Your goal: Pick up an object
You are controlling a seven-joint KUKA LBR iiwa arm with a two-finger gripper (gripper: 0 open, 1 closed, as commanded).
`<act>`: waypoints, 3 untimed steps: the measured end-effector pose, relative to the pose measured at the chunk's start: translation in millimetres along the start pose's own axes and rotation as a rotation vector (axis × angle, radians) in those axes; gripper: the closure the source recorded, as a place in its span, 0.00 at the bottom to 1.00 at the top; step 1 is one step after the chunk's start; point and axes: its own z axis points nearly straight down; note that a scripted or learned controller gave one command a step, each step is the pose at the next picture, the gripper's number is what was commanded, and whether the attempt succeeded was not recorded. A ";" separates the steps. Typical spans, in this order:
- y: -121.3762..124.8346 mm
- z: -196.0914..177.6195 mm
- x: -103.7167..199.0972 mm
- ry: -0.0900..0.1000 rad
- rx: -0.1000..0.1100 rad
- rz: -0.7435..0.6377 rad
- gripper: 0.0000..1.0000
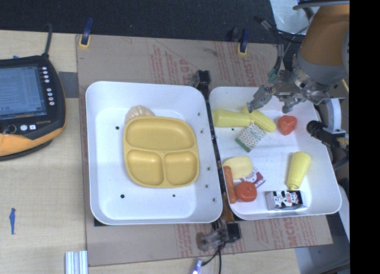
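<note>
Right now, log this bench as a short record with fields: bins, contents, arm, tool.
left bin: holds a yellow divided tray, with a pale rounded item partly hidden behind the tray's far edge
right bin: banana, red strawberry-like piece, yellow bottle, green-and-white packet, red tomato-like piece, small black-and-white carton
arm: enters from the right, above the right bin's far end
tool: low over the banana's right end, holding nothing visible
outside bins: tablet pendant at left

We see the gripper (274,95) hanging over the right bin (323,198), fingers spread, just above a yellow banana (240,119). The left bin (101,148) holds a yellow divided plate (160,151).
</note>
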 end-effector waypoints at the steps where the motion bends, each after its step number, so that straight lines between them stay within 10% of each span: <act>1: 38.7 105.6 -38.5 -0.006 -0.013 0.002 0.00; 2: 42.1 127.6 -23.9 -0.001 0.000 -0.002 0.00; 3: 42.2 116.9 -24.9 -0.002 0.002 -0.004 1.00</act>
